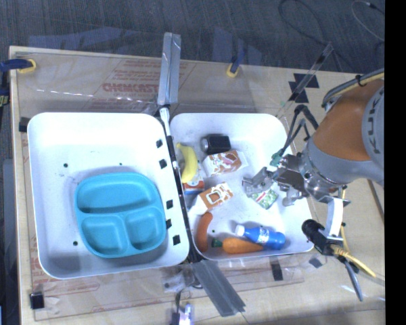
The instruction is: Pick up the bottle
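The bottle (260, 235) is blue with a white cap and lies on its side near the front wall of the right bin (257, 122). An orange carrot (235, 246) lies right against it on the front side. My gripper (262, 181) hangs over the right part of this bin, behind the bottle and apart from it. A small green and white packet (265, 197) lies directly under the gripper. Nothing links the gripper to the bottle.
The right bin also holds a banana (188, 162), a black object (216, 143), two snack packets (223, 161) (215, 196) and a reddish sausage (203, 230). A blue divided tray (118, 213) lies in the left bin (47, 181).
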You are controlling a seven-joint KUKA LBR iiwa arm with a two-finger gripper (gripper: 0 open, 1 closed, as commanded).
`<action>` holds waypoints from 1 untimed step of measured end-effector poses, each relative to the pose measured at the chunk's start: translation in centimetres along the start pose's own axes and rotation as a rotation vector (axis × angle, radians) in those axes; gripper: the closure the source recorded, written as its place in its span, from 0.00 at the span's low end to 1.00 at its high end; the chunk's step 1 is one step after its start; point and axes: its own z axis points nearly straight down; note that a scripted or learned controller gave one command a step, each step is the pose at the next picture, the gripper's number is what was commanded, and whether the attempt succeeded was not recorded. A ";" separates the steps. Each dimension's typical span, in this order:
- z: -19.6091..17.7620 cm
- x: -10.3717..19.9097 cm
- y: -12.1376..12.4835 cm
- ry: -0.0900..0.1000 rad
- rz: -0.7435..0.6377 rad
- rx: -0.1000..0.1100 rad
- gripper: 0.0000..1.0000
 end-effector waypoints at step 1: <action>13.2 -0.4 0.2 0.000 -0.086 -0.001 0.00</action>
